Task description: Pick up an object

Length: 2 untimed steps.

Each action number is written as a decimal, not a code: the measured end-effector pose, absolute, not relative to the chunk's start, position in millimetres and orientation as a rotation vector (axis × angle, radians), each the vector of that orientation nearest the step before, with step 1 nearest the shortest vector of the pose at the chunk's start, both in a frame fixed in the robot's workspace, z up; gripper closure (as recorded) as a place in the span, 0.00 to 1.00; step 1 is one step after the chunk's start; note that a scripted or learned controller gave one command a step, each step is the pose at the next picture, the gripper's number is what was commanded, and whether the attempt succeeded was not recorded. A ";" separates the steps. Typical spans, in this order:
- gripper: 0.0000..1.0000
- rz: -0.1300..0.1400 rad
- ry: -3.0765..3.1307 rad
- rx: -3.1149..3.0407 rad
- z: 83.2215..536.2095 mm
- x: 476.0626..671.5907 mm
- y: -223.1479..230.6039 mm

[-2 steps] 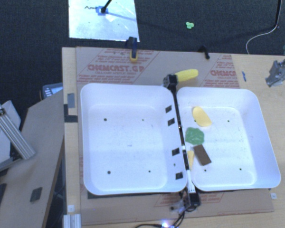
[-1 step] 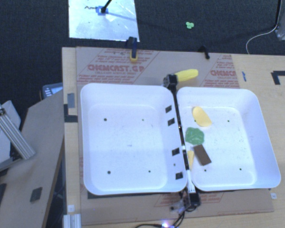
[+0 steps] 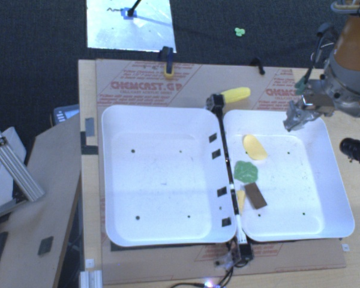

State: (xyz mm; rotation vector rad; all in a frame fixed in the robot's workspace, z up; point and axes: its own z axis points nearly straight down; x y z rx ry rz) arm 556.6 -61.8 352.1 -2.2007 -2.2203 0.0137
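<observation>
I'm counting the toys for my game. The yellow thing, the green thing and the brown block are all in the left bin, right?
Not quite. The camera view shows the yellow thing, the green thing and the brown block all in the right bin, not the left bin. They lie near its left side, close to the divide between the bins.

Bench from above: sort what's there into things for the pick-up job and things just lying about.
For the job:
- claw, over the right bin's far corner
- yellow piece
- green piece
- brown block

Lying about:
- left bin
- yellow-handled tool behind the bins
- metal sheet on the floor
- green scrap on the floor
</observation>
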 end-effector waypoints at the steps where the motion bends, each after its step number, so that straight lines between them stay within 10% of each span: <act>1: 1.00 -0.022 -2.238 -2.224 512.5 484.4 -57.5; 2: 1.00 0.004 -2.230 -2.206 410.8 494.0 7.0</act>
